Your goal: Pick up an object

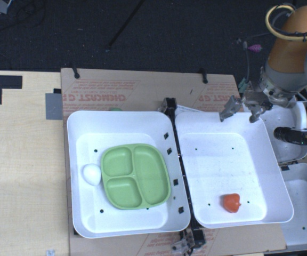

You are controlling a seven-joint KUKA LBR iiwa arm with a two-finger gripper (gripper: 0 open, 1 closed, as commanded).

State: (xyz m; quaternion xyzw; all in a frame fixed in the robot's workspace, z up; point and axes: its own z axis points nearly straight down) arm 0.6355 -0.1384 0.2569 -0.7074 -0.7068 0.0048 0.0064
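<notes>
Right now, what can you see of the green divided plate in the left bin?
The green divided plate is pale green, matte, plastic-looking, a rounded rectangle with three compartments: two in its far half, one wide one in its near half. It lies flat, slightly rotated, on the floor of the left bin. A small white egg-like object sits at its left edge, seemingly touching.

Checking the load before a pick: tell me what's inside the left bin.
The left bin holds a green divided plate with bare compartments and a white egg-like thing touching the plate's left edge. The bin floor under the plate is covered.
</notes>
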